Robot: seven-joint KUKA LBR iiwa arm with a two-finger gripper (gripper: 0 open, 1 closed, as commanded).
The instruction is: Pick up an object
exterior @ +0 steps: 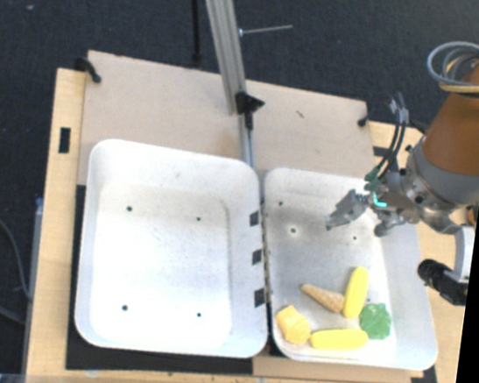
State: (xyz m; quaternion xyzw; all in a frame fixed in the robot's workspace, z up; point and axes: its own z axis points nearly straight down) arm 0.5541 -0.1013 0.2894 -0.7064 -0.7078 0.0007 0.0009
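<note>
My gripper [364, 220] hangs over the upper part of the right bin [310, 192], open, with nothing between its fingers. Several objects lie at the bin's near right corner, well below the gripper: an upright yellow piece [355, 292], a tan cone [322, 296], a green lump [374, 320], a long yellow piece [338, 338] and a yellow chunk [293, 325]. None of them touches the gripper.
The left bin [165, 247] sits beside the right one, sharing a middle rim with black clips. A slanted metal pole [229, 43] rises behind the bins. The arm's orange band [460, 129] and a black fitting [439, 278] stand at the right.
</note>
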